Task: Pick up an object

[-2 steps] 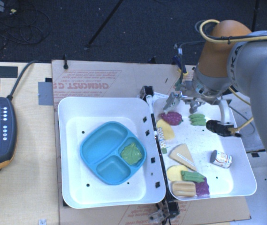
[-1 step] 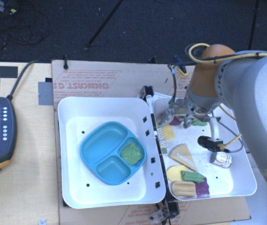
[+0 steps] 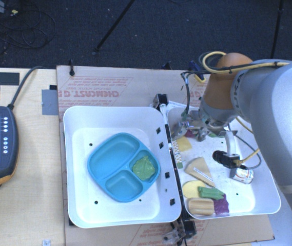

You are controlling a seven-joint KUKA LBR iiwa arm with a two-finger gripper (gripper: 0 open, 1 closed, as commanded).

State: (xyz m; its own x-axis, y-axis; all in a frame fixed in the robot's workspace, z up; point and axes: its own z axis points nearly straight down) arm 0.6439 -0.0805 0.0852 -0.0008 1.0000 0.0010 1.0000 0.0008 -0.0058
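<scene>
Purple piece (image 3: pixel 191 134), small and dark, perhaps soft, beside end effector (image 3: pixel 197 130); its opening indiscernible.

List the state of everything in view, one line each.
blue plate, upright, flat in the left bin
green leaf, lying in the plate's right compartment
cheese wedge, flat on the right bin floor
silver can, apparently on its side in the right bin
gripper, lowered at the right bin's far left corner

Dark carpet (image 3: pixel 187 24), pale wooden bench (image 3: pixel 33 204)
</scene>
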